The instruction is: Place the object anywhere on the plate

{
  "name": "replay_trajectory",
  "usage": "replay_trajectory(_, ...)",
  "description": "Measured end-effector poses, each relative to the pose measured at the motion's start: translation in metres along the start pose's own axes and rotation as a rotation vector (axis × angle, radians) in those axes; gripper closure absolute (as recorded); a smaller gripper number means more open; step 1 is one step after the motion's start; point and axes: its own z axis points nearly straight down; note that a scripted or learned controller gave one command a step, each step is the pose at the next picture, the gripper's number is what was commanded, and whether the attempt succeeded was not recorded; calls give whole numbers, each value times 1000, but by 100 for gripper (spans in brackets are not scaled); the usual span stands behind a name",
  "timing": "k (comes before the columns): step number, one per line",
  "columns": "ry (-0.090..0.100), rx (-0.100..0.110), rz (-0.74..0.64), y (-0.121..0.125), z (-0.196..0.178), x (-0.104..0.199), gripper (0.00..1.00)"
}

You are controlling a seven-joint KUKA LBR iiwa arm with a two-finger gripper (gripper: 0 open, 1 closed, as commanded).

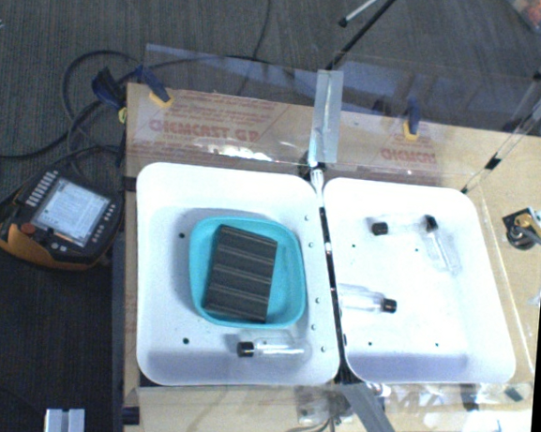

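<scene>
Seen from above at a slant, a wooden counter [517, 307] carries two shallow white bins side by side. The left bin [152, 275] holds a rounded turquoise plate [289, 278] near its middle. A dark ribbed block [241, 272], rectangular and grey-black, lies flat on the plate, well inside its rim, long side running away from the viewer. Just beside the plate's near edge, on the bin floor, lies a clear tube with a black cap [263, 349]. The right bin [447, 348] holds three similar clear black-capped tubes [368, 302], scattered apart from each other. On the dark floor to the left rests an orange-edged handheld control pendant [63, 216].
</scene>
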Motion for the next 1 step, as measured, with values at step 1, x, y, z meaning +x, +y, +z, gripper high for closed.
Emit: replay_trajectory(1, 4, -3, -1, 1, -82, 3, 0)
